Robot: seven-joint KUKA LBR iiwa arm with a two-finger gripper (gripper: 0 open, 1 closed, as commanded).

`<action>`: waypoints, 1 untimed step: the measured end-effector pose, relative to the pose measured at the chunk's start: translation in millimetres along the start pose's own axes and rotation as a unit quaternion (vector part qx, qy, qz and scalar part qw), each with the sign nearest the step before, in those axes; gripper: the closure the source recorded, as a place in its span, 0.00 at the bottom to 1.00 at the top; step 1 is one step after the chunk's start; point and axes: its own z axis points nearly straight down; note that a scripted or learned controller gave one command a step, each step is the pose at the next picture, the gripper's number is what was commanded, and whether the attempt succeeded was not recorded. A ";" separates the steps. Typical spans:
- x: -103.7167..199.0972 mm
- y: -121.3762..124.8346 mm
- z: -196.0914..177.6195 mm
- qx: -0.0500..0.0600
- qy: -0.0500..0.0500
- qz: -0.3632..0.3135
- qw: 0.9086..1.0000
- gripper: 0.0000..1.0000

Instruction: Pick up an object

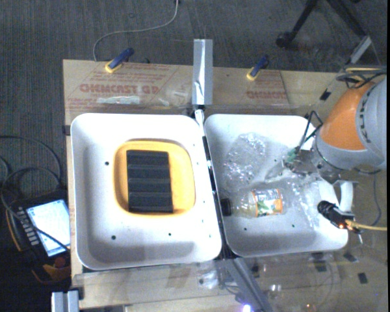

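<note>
In the right bin a small clear bottle with an orange and green label lies on its side near the middle. Crumpled clear plastic lies behind it, and more clear plastic lies to its right. The left bin holds a yellow tray with a black ridged block in it. My gripper reaches in from the right, low over the right bin's far right part, above and to the right of the bottle. The arm's grey and orange wrist hides what is behind it.
Two blue-handled clamps hold the board behind the bins. A metal post stands between the bins at the back. A handheld screen device and cables lie on the floor to the left.
</note>
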 end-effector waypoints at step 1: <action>15.9 -27.6 -1.4 -0.006 -0.008 -0.083 0.997 0.00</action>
